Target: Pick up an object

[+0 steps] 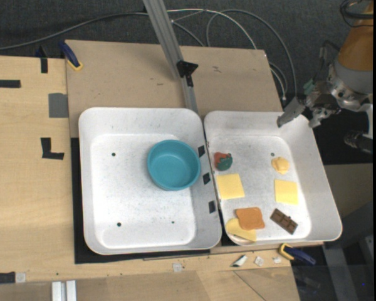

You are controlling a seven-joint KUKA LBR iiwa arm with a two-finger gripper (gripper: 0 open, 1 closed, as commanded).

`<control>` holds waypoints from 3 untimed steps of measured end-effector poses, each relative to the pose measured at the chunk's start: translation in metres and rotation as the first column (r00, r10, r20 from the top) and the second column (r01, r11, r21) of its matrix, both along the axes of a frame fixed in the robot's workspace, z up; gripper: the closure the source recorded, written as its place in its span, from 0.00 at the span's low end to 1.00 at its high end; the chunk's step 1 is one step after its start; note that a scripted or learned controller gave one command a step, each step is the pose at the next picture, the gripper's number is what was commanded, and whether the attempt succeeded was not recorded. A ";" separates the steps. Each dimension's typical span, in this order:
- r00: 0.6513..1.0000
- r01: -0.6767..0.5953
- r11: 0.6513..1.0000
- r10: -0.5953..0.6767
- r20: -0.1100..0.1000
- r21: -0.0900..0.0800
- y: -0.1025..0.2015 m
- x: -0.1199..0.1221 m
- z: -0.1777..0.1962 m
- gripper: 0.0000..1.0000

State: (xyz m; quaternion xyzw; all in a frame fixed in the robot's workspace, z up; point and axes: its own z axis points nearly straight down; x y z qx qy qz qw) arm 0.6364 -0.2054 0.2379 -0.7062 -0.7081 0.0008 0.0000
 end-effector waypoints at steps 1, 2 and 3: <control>1.000 0.000 1.000 0.000 0.000 0.000 0.000 0.000 0.000 0.00; 1.000 0.001 1.000 -0.001 -0.007 0.002 -0.002 -0.001 -0.065 0.00; 1.000 0.001 1.000 -0.001 -0.007 0.002 0.001 -0.005 -0.130 0.00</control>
